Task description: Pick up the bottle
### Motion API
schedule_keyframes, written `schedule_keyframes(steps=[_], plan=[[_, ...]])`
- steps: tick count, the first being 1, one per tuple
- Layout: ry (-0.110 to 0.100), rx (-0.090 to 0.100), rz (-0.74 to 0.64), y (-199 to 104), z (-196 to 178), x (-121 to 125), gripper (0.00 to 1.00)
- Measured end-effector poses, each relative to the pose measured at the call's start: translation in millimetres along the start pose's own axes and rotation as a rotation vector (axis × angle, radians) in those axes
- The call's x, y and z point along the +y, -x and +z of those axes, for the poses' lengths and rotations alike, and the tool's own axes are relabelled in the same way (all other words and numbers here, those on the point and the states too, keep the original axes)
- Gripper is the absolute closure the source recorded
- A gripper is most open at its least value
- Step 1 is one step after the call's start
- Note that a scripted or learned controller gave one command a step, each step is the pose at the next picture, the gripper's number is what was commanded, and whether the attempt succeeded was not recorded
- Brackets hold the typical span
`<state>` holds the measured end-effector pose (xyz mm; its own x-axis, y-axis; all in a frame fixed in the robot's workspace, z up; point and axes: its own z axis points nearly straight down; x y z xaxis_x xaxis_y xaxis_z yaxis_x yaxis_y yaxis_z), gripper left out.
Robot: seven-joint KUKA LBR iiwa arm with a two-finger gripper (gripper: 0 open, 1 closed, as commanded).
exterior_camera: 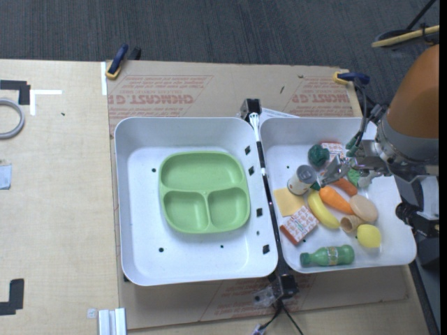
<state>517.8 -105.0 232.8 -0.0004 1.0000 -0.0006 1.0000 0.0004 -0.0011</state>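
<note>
Here my metal two-finger gripper (334, 169) hovers over the cluttered right white bin (398, 257); finger spacing is unreadable. The green plastic bottle (327, 257) lies untouched at six o'clock.

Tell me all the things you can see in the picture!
left bin: 1, white, left half of the bench
divided plate: 1, green, inside the left bin
right bin: 1, white, beside the left bin
bottle: 1, green, lying at the right bin's near edge
banana: 1, yellow, middle of the right bin
carrot: 1, orange, right of the banana
lemon: 1, yellow, above the bottle's right end
cheese slice: 1, yellow, left of the banana
gripper: 1, metal, over the right bin's toys
arm: 1, grey and orange, from the right
</note>
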Motion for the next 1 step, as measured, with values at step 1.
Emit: schedule_keyframes(steps=[1], plan=[[0.000,-0.001,0.001,0.4,-9.4,0.4,1.00]])
